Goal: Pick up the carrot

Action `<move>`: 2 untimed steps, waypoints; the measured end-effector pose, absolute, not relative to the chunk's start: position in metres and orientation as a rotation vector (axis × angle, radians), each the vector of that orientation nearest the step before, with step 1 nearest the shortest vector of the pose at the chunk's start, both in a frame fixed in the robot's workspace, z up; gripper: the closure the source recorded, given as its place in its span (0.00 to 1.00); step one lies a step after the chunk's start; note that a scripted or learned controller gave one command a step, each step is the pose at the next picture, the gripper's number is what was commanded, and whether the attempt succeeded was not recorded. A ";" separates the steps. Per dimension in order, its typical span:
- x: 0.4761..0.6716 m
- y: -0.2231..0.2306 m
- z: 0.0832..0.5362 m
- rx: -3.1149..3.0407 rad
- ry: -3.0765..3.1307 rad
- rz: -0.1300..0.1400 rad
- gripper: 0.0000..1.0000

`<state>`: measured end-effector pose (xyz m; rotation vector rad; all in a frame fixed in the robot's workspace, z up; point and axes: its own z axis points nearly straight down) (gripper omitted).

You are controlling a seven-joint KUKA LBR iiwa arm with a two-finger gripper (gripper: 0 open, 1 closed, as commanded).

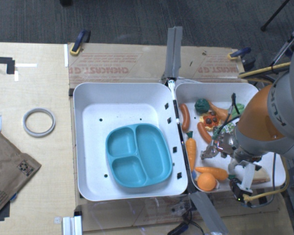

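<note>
Reaching in from the right, the arm (269,119) hangs low over the right bin (220,86), its orange band covering much of that bin's right half. The gripper (211,151) sits among the toy food, just right of the carrot; whether it is open, closed or gripping anything cannot be told, because wrist hardware and clutter hide that part.

The carrot (191,153) lies lengthwise along the right bin's left wall, green top toward the far end, tip toward the near end. A second carrot-like piece (213,172) lies crosswise just past its tip, and an orange ball (206,181) rests in the near corner, touching or nearly touching that piece. Two sausages (185,116) lie farther back, with a dark green vegetable (202,105) and what may be a small cluster of tomatoes (211,117) beside them.

The left bin (88,131) holds a teal divided plate (138,154). On the bench to the left lie a tape ring (39,122) and a brown paper bag (7,170).
</note>
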<state>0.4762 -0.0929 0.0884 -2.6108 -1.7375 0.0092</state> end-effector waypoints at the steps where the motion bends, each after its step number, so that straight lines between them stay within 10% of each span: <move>1: 0.476 -0.094 0.094 -2.609 -1.736 0.017 1.00; 2: 0.476 -0.094 0.094 -2.609 -1.736 0.017 0.00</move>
